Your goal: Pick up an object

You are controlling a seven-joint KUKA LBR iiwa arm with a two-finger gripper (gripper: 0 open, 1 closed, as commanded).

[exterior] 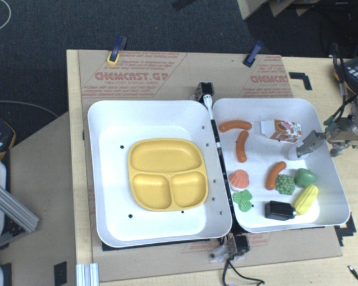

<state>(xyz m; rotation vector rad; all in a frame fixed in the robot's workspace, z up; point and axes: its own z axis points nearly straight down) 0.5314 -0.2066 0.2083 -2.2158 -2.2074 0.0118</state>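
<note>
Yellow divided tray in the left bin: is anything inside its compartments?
Nothing lies in the yellow divided tray; all three compartments show bare yellow. It rests flat in the left bin, so the bin floor beneath it is covered and cannot be checked.

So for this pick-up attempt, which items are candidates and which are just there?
Candidates, right bin: three sausages, corn, broccoli, black block, carton; gripper over that bin.
Just there: yellow tray in left bin, clamps.

A yellow tray [167, 174] is lying mid-left bin [101, 159]; two clamps, one yellow [115, 51] and one blue [252, 53], are gripping the bench's [77, 100] far edge, cables trailing off its near edge
</note>
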